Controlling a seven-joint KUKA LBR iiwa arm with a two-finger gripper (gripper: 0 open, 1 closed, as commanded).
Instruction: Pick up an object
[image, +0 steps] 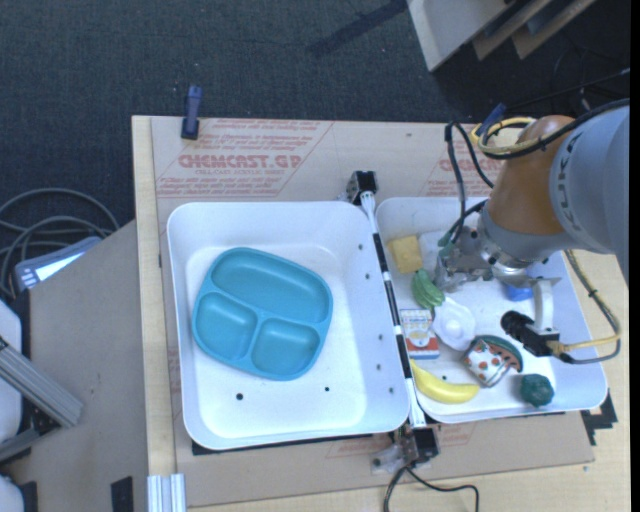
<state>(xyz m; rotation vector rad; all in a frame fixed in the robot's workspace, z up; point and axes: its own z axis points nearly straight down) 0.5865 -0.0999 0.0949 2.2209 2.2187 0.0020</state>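
Camera view had your arm reaching in from the right over the right bin (590, 385), its end effector (462, 262) low among the clutter near the green object (429, 290) and yellow block (405, 253); whether it was wide, narrow or holding anything, you could not tell. You looked to be at the descent-and-grasp step, so the next move called for a clean close on one item, then a straight lift. Other candidates lay nearby in that bin: the banana (445, 386), small carton (419, 334) and dark green ball (536, 389), while the blue divided plate (262, 312) sat in the left bin (190, 230).
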